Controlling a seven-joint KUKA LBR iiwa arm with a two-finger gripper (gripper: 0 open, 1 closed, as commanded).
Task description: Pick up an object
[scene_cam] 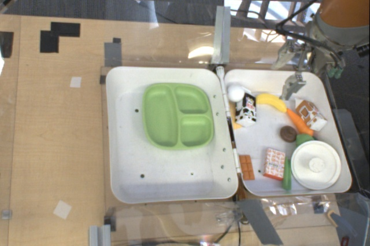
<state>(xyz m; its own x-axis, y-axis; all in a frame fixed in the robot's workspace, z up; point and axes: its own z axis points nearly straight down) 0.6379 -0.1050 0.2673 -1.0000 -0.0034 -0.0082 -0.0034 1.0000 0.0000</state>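
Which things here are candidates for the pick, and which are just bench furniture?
For the pick (right bin):
gripper above the bin's far side
banana
carrot
white ball
black-and-white carton
brown disc
white bowl
red-and-white box

Just lying about:
green divided plate in the left bin
black tape marks on the bench

In my right bin [332, 101] lie a yellow banana [270, 102], an orange carrot [299, 121] slanting beside it, a black-and-white cow carton [247, 110], a white ball [235, 91], a brown disc [288, 133], a white bowl [315, 164], a red packet [274, 163] and a green piece [287, 173].
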